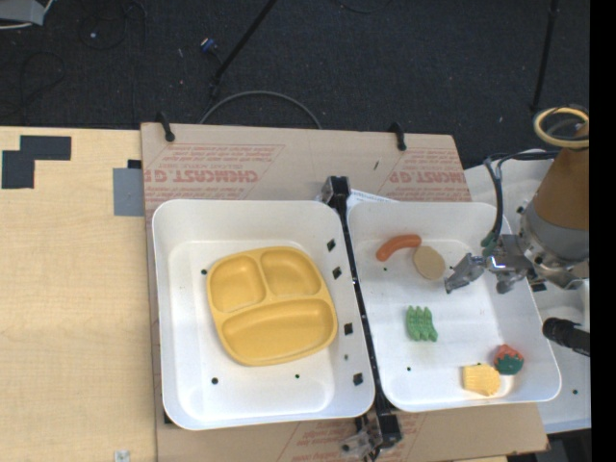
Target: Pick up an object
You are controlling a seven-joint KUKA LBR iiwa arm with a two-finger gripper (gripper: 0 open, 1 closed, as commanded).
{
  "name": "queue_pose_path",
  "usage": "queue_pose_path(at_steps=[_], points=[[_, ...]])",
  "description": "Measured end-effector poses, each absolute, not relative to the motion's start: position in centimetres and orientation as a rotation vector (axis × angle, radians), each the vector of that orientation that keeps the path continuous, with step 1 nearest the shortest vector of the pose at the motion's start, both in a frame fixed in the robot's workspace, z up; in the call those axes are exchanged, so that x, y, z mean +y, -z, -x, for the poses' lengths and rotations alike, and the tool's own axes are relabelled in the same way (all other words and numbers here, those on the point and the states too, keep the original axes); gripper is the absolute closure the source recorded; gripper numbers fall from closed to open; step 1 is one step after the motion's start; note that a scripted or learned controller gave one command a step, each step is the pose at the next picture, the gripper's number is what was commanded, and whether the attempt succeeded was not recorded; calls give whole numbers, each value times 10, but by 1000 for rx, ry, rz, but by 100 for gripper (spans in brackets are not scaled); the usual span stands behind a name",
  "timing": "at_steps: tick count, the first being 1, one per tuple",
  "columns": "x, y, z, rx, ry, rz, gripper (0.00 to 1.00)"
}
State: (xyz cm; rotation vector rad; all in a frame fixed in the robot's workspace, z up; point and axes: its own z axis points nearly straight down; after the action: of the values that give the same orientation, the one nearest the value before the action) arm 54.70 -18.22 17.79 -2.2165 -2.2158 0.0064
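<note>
I'm watching the grey two-finger gripper hovering, fingers' state unclear, beside the orange-red toy sausage lying with its long axis left-right.

Two bins are sitting side by side on the bench, over a sheet of cardboard. The left bin is holding a divided plate near its middle. In the right bin, a sausage is lying toward the back, with a round disc just beside it on the right. A ridged block is lying near the middle. At the front right corner, a wedge and a small ball are sitting close together. The pincer is hanging over the right bin, right of the disc.
</note>
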Motion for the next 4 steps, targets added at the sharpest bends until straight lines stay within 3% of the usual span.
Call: queue_pose_path(at_steps=[2,3,4], points=[[-174,-86,-551,-2218,-2,2221,0],[-175,-98,-551,-2217,-1,2223,100],[-168,-146,-546,-2224,1,2220,100]])
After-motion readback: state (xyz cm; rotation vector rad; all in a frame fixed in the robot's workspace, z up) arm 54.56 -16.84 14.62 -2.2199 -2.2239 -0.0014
